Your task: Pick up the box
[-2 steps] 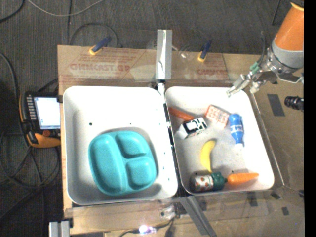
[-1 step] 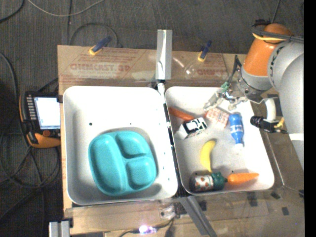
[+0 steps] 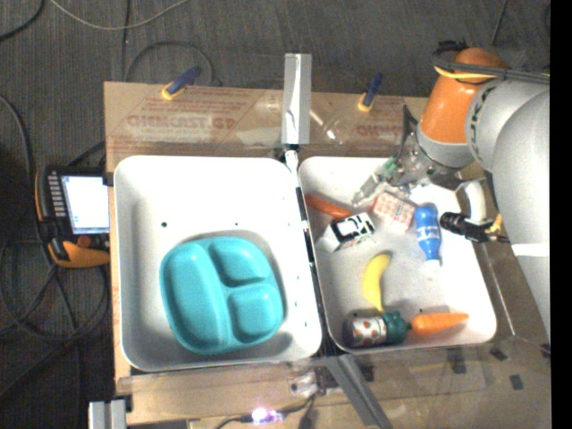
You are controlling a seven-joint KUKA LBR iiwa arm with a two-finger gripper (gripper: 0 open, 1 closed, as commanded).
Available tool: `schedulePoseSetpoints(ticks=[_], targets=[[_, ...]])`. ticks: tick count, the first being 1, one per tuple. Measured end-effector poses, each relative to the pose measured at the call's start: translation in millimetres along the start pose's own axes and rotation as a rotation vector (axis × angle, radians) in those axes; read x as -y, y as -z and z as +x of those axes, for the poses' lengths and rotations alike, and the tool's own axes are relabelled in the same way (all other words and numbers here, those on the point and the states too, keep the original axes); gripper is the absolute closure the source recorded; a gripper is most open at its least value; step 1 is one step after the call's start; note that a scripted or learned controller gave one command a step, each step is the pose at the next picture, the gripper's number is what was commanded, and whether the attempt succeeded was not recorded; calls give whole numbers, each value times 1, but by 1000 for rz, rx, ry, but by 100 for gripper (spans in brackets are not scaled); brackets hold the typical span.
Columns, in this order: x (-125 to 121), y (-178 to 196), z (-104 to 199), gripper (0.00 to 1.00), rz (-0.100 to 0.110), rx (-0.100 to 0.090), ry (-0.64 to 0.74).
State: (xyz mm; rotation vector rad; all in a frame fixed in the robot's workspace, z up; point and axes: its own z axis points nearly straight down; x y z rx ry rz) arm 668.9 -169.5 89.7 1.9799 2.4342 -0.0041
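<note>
Lying tilted in the right bin, small pinkish-white box, pincer just above, grip unclear

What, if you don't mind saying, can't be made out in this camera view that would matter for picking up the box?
- Pincer: too small and blurred among the clutter to tell how it stands, or whether it touches anything.
- Box: its print is too small to read; its upper edge merges with the pincer.
- Orange item by the bin divider: partly hidden behind the toy car.
- Can: label blurred.
</note>
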Motion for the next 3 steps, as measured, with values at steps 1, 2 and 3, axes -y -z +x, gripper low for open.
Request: schedulePoseSetpoints(ticks=[1,2,3], targets=[[43,21,29,0,1,-4,65],[71,5,-4,0,-22,-14,111],[67,98,22,0,-1,-4,330]])
